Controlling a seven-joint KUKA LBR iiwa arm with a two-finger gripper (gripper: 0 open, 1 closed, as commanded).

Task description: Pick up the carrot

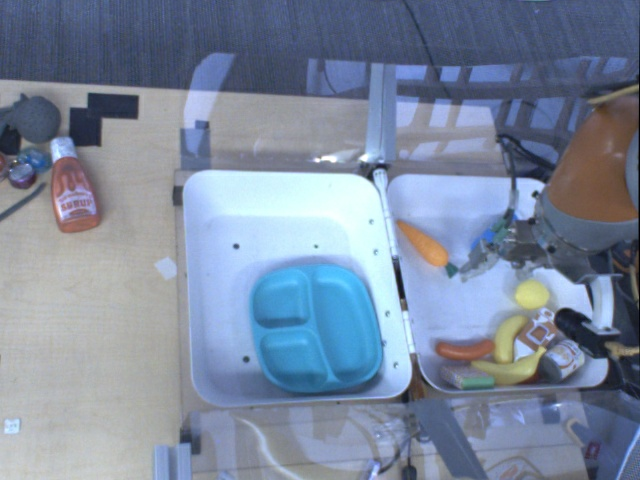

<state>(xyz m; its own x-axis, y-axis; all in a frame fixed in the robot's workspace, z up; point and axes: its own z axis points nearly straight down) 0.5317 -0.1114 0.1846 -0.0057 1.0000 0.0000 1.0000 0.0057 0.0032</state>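
Camera view: We see the grey arm with the orange band [600,168] reaching in from the right over the right-hand shallow white bin [430,348]. Its jaws [478,260] hang low inside this bin; we cannot tell whether they are apart or together. The orange tapered carrot [422,244] lies on the bin floor just to the left of the jaws, near but apart from them, tilted along a diagonal. Below and to the right of the jaws sit a round yellow lemon [533,294], a yellow banana [510,353] and a red-orange sausage [465,349]. Well to the left of the jaws, the left-hand white bin [215,268] holds a blue compartment plate [315,326]. Far left, a red sauce bottle [74,190] lies on the table [90,348].
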